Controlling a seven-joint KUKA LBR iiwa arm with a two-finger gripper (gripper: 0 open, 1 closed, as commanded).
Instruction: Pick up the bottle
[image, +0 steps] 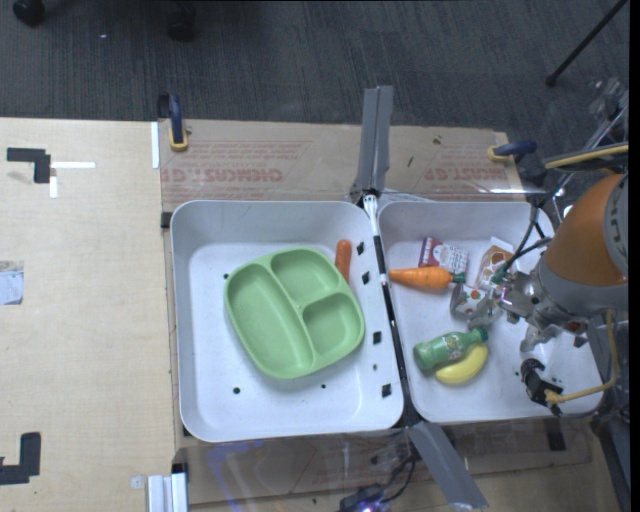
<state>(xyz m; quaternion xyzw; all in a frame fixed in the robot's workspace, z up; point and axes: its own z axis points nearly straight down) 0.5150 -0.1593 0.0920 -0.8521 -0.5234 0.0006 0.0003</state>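
Observation:
The green bottle (448, 349) lies on its side in the right bin (500, 405), its cap pointing right and up. A yellow banana (463, 369) rests against its lower side. My gripper (471, 303) hangs just above and slightly right of the bottle, close to the cap end. The grey arm with its orange band (588, 240) reaches in from the right. Nothing is visibly held.
An orange carrot (420, 279) lies left of the gripper. Two snack packets (443, 254) (493, 266) sit behind it. The left bin (200, 400) holds a green divided plate (293, 312) and a small orange sausage (343, 258). A black cable end (533, 378) hangs at the right.

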